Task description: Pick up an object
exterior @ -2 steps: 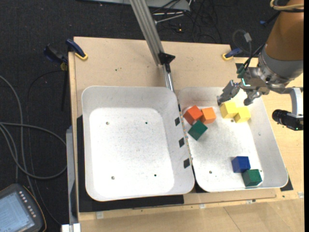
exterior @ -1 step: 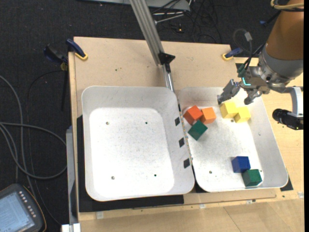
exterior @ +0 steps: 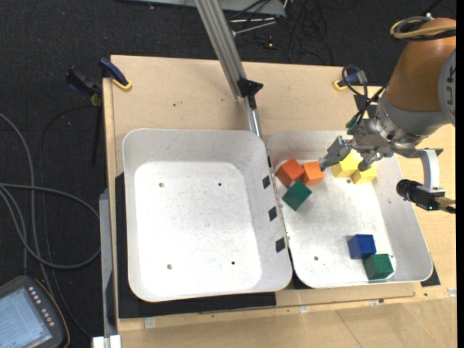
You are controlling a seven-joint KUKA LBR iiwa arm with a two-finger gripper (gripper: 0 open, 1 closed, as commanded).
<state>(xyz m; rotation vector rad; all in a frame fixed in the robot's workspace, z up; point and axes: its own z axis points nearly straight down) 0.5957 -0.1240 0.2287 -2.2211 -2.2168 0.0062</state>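
A: Gripper [exterior: 339, 153] state?
B: Can't tell, fingers blurred. It's low in the right bin [exterior: 406, 227], just beside the yellow blocks [exterior: 354, 167].
A: Others?
B: Orange cubes [exterior: 299, 171], matte green cube [exterior: 296, 195] adjacent.

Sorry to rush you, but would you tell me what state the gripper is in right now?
Gripper: low over the yellow blocks in the right bin; open or closed cannot be told.
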